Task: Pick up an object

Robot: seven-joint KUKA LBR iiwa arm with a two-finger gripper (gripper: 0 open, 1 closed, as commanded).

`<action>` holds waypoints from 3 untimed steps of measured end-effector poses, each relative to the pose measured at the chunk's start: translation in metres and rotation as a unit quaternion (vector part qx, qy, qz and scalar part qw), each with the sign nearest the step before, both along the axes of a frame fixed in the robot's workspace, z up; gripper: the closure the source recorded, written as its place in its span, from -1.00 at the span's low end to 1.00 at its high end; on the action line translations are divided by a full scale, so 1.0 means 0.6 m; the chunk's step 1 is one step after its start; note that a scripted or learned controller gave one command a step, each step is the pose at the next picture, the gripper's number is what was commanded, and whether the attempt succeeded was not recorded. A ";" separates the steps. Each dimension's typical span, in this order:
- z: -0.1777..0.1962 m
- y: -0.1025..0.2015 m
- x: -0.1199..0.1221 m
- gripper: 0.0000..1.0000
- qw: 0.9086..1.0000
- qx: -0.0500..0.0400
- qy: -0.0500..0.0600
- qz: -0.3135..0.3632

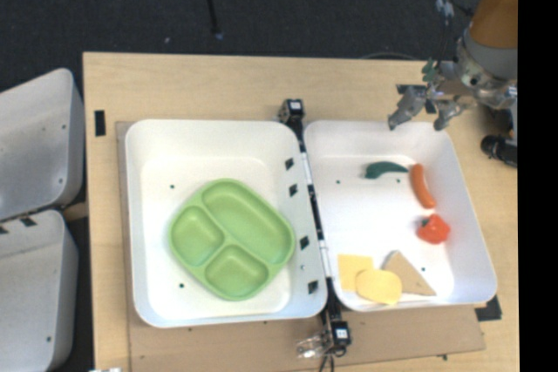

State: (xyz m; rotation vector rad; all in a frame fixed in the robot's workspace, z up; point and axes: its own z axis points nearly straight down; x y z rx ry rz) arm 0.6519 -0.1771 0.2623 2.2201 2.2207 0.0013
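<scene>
My gripper (421, 118) hangs above the far rim of the right bin (375, 213), its two grey fingers spread apart with nothing between them. Below it in the bin lie a dark green curved piece (384, 170) and an orange sausage-shaped piece (422, 186). Further toward the front sit a red piece (433, 229), a yellow square slice (353, 269), a yellow round piece (379, 286) and a tan wedge (410, 273).
The left bin (148, 187) holds a green divided plate (231, 237). A black clip (291, 111) sits at the far end of the seam between the bins. The arm's orange band (495, 13) rises at the upper right.
</scene>
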 end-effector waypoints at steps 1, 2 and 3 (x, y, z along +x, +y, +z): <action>-0.070 -0.004 0.002 -1.00 1.000 -0.001 0.002 0.000; -0.161 -0.021 0.008 -1.00 1.000 -0.001 0.002 -0.001; -0.231 -0.028 0.012 -1.00 1.000 -0.001 0.002 -0.002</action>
